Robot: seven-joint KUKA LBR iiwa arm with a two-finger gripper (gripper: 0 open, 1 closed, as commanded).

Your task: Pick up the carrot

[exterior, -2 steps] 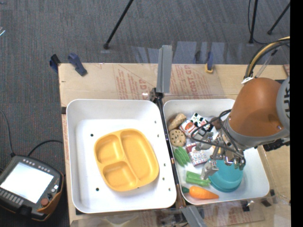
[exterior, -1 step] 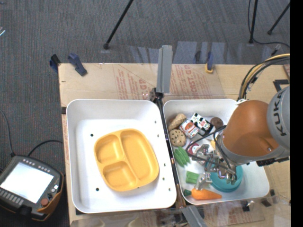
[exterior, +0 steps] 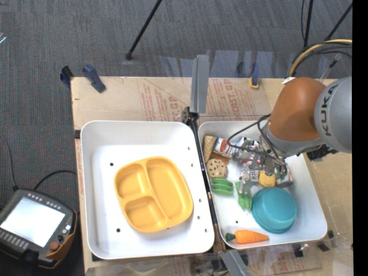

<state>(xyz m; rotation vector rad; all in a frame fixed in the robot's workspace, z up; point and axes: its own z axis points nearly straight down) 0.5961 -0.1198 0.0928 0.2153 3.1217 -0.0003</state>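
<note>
Two white bins sit side by side on the counter point(exterior: 132, 99). The left bin point(exterior: 95, 148) holds a yellow plate point(exterior: 153, 194) with three parts. The plate lies flat near the middle of its bin. The right bin point(exterior: 313, 211) holds many small things. The carrot point(exterior: 248, 237) lies on its side at the front edge of the right bin, near the front left corner. It is orange with a bit of green at its left end. Just behind the carrot sits a blue bowl point(exterior: 275, 209), and the two are close but look a little apart. A round cookie point(exterior: 217, 167) lies near the left wall of the right bin, and a green piece point(exterior: 221, 186) lies just in front of it. The arm point(exterior: 313, 117) is grey with a big orange part, and it comes in from the right over the back of the right bin. The tool point(exterior: 253, 164) hangs over the middle of the right bin, behind the blue bowl and well apart from the carrot. Wires and small parts crowd around the tool, so I cannot tell how it is set or whether it has hold of anything. The carrot lies free in the bin with nothing touching it from above.
</note>
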